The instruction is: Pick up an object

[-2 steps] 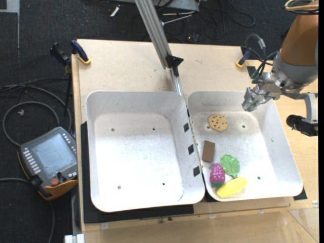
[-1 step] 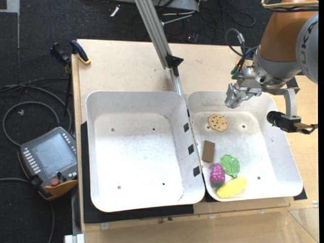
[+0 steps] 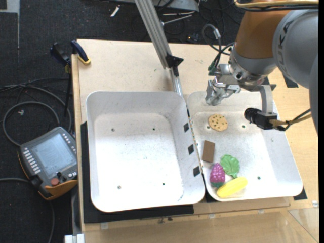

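The right bin (image 3: 276,158) holds a round tan cookie with dark chips (image 3: 218,122), a brown block (image 3: 208,151), a purple grape bunch (image 3: 217,174), a green leafy piece (image 3: 230,164) and a yellow corn-like piece (image 3: 232,187). My gripper (image 3: 215,96) hangs over the bin's far left corner, just above and behind the cookie. Its fingers point down and I see nothing between them.
The left bin (image 3: 96,135) lies beside the right one. A slanted metal pole (image 3: 154,27) crosses behind the bins. A black camera mount (image 3: 259,117) sits at the right bin's far edge. A teach pendant (image 3: 49,158) lies off the bench at left.
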You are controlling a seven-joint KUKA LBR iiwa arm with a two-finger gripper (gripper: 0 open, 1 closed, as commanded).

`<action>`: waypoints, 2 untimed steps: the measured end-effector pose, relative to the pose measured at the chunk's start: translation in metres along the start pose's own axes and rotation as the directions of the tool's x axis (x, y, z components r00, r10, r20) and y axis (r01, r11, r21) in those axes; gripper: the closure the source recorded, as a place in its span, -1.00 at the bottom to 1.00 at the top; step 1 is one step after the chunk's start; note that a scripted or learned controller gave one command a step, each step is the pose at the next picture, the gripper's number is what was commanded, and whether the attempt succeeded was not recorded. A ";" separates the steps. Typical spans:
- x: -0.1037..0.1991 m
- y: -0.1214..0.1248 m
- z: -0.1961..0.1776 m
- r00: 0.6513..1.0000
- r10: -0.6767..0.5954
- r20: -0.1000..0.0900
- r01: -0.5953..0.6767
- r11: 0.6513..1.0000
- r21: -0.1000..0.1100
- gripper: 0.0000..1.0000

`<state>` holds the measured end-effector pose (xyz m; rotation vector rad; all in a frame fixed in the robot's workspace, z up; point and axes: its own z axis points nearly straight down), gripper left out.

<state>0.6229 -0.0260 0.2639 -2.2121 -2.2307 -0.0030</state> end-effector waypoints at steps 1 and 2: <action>0.062 0.009 0.009 1.000 -0.001 0.000 0.001 1.000 0.000 1.00; 0.119 0.011 0.026 1.000 0.000 0.000 0.000 1.000 0.003 1.00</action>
